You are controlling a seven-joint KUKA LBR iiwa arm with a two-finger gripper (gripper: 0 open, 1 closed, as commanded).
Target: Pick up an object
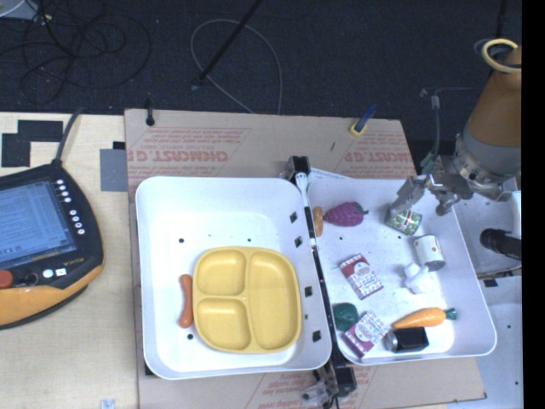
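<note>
Camera view, inspector: grey two-finger gripper (415, 196) status?
— Upper right of frame; fingers spread, touching a small green-and-white can (404, 221) in the right white bin (477, 313). Nothing gripped.
</note>
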